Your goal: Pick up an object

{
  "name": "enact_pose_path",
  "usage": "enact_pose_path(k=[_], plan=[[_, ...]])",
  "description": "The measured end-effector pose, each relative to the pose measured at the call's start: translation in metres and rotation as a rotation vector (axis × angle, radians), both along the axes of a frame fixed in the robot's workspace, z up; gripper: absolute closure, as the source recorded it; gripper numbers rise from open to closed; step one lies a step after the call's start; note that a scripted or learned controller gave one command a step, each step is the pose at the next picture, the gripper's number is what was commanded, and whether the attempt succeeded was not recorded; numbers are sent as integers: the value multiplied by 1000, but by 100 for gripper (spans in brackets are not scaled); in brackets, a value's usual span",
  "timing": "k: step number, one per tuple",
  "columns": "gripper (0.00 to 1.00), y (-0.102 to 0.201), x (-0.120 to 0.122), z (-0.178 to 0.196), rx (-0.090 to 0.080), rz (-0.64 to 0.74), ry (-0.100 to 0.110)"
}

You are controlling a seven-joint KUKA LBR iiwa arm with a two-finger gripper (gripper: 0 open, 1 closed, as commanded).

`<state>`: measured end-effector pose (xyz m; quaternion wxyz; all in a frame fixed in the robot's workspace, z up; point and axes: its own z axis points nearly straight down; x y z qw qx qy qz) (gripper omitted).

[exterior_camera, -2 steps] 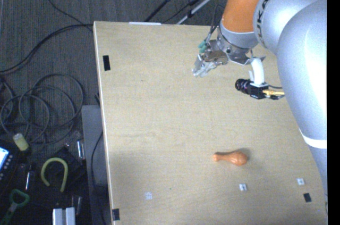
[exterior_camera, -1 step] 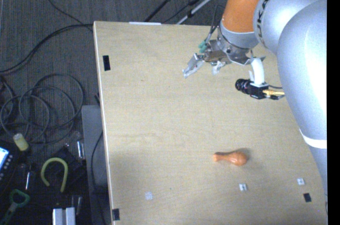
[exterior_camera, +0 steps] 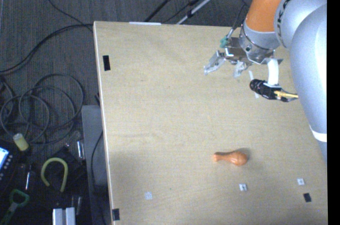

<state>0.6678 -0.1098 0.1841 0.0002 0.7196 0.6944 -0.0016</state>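
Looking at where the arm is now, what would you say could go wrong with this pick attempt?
1. The gripper hangs well away from the orange pear-shaped object, which lies alone nearer the camera; a descent from here would likely close on bare board.
2. The object looks rounded with a narrow neck, so it may roll or slip out sideways.
3. A dangling cable and connector hang beside the wrist and could snag.

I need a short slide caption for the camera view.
Tool above the bench, far from the orange object.
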Motion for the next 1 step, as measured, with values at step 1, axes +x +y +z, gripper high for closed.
enact_pose_path(k=[1], plan=[[0, -105, -9, 83, -3, -32, -1]])
